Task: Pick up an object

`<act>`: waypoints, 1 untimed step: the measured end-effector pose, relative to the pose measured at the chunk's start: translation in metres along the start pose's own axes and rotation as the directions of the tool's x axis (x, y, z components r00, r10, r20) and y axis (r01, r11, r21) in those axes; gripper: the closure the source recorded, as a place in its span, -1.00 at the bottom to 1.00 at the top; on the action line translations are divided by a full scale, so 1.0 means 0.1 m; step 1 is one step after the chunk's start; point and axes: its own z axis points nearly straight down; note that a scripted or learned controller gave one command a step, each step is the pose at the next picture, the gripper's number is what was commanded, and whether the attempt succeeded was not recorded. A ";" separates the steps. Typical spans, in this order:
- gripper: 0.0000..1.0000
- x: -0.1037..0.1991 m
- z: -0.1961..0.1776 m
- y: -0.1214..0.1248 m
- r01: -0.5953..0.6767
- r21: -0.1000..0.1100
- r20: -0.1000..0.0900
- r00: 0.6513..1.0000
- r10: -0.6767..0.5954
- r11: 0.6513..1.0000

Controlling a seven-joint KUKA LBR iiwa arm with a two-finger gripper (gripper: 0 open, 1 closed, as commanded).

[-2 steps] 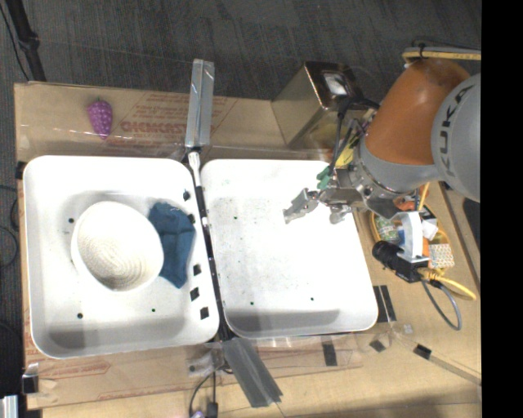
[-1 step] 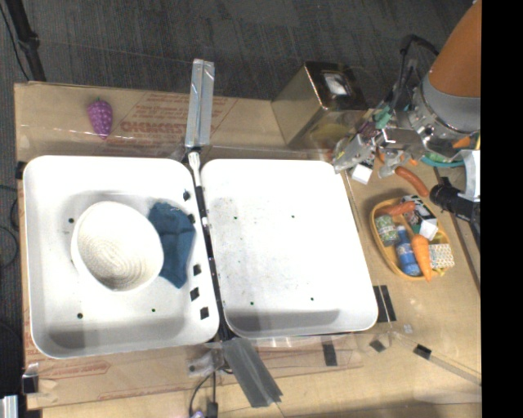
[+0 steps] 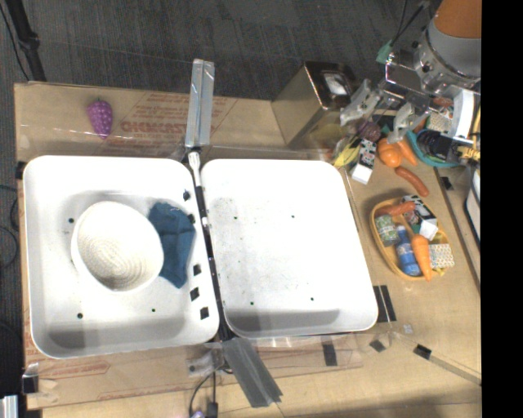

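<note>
In the left bin (image 3: 49, 188) lies a round white woven dome (image 3: 118, 245), and a crumpled blue cloth (image 3: 173, 241) touches its right side. My gripper (image 3: 382, 110) hangs at the upper right, outside both bins, over a clutter of small toys beyond the right bin's far corner. The arm's orange band (image 3: 458, 16) sits at the top edge above it. A small dark item (image 3: 373, 130) lies right under the gripper; I cannot tell whether the gripper touches it.
The right bin (image 3: 282, 245) has a speckled white floor. A purple grape bunch (image 3: 100, 117) rests on the cardboard behind the left bin. A yellow basket (image 3: 379, 230) of toy food, an orange toy (image 3: 392, 153) and a brown box (image 3: 315, 102) crowd the right.
</note>
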 end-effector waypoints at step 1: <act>-1.00 0.05 -0.46 0.16 -0.354 0.002 0.000 0.935 0.354 0.935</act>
